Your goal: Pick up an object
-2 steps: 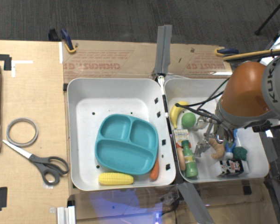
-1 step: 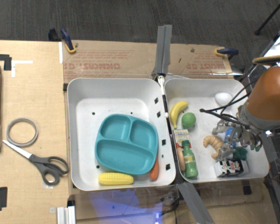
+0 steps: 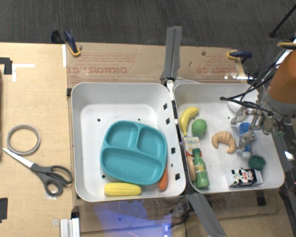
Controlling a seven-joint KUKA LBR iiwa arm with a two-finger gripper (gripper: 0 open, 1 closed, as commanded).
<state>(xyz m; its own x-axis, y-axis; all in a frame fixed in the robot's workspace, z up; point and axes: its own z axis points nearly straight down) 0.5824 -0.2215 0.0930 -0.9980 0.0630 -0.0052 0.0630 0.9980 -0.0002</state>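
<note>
On the desk (image 3: 34,83) sit 2 white bins. The hand (image 3: 247,132) is low in the right bin (image 3: 271,181), with something blue (image 3: 244,128) between its fingers. Just left lies a croissant (image 3: 224,140); a banana (image 3: 188,118), green ball (image 3: 199,127) and bottle (image 3: 200,169) lie farther left. The left bin (image 3: 84,132) has a teal tray (image 3: 134,152).

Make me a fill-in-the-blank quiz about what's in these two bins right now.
1. The teal divided plate lies in the ____ bin.
2. The corn cob lies just below the plate, and its colour is ____.
3. The banana touches a round ____ fruit.
4. The pincer hangs over the right bin, next to the ____, a curved brown pastry.

Missing words: left; yellow; green; croissant
</note>
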